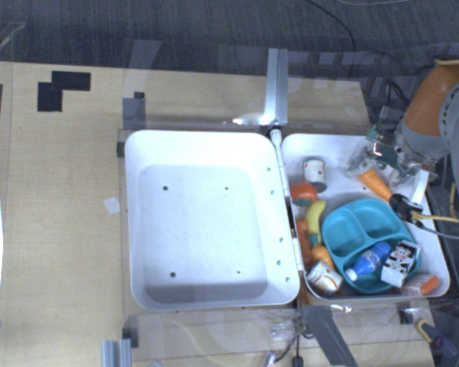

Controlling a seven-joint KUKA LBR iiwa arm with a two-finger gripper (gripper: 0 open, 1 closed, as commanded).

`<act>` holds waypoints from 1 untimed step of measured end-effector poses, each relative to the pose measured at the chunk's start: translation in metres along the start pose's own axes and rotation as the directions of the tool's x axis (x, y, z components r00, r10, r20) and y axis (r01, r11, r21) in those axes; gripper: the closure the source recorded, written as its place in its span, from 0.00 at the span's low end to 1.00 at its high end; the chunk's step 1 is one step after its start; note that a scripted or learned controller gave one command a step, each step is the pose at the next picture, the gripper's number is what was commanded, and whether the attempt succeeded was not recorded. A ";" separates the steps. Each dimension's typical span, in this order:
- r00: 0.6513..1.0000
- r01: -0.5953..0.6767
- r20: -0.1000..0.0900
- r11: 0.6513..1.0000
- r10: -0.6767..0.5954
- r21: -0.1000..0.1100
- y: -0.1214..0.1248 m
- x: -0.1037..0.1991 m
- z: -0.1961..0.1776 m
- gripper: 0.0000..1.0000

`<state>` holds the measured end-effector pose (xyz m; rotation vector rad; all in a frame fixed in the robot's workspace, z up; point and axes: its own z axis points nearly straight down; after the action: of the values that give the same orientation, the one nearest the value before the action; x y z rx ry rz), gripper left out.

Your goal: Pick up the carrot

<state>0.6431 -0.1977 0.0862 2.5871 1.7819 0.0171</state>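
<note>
The carrot (375, 183) is a short orange piece lying at a slant in the right bin (336, 145), near its back right corner and just above the blue dish. My gripper (384, 161) reaches in from the right and hovers directly over the carrot's upper end. Its metal parts hide where it meets the carrot, so contact is unclear.
The right bin also holds a blue divided dish (365, 232), a yellow banana (314, 219), a red-orange toy (305, 193), a small can (314, 170), a blue bottle (366, 264) and a patterned white box (400, 260). The left bin (206, 212) adjoins it.
</note>
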 end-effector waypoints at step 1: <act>1.000 0.006 0.004 1.000 -0.006 -0.004 0.002 0.000 -0.010 1.00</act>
<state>0.6447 -0.1986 0.0962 2.5772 1.7867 0.0155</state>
